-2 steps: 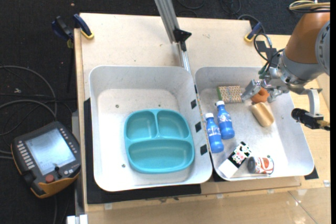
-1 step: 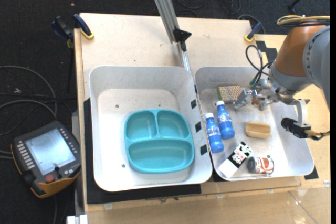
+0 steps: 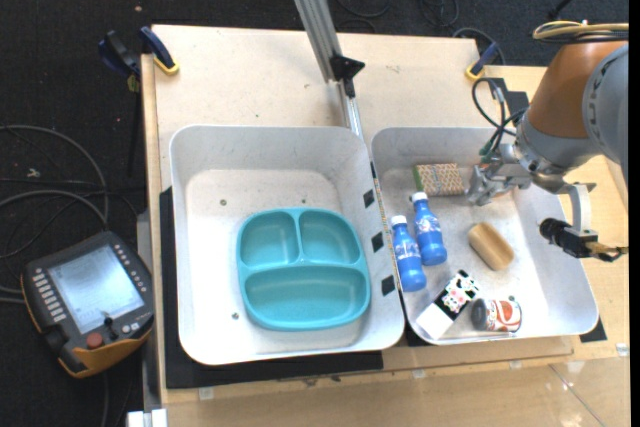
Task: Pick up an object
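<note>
Claw (image 3: 484,189) hovers by the speckled sponge (image 3: 442,178); its grip state is unclear.

In the right bin (image 3: 560,300) below me lie the things I may pick. Two blue bottles (image 3: 418,240) with white caps lie side by side near the bin's left wall, caps pointing away from the camera. A tan rounded block (image 3: 491,245) lies just right of them. A speckled rectangular sponge (image 3: 442,178) rests toward the far wall. At the near edge, a black-and-white cow-patterned carton (image 3: 449,303) lies tilted, and beside it lies a red-and-white object (image 3: 499,314).
</note>
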You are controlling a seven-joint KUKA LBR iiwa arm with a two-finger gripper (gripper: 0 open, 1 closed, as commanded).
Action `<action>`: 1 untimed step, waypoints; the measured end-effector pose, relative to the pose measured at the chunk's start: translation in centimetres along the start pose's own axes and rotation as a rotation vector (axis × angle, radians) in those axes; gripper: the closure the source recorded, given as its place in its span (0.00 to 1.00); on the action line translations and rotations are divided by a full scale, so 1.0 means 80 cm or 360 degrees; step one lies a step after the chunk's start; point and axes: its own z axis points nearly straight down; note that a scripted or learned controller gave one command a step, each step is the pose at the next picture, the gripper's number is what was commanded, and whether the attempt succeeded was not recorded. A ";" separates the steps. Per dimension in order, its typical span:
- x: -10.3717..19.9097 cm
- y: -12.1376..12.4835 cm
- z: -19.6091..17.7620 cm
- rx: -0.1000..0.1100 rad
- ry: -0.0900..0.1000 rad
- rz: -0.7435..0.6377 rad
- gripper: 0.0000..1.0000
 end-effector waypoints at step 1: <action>-0.004 0.007 -0.079 -0.0008 -0.0001 -0.0001 1.00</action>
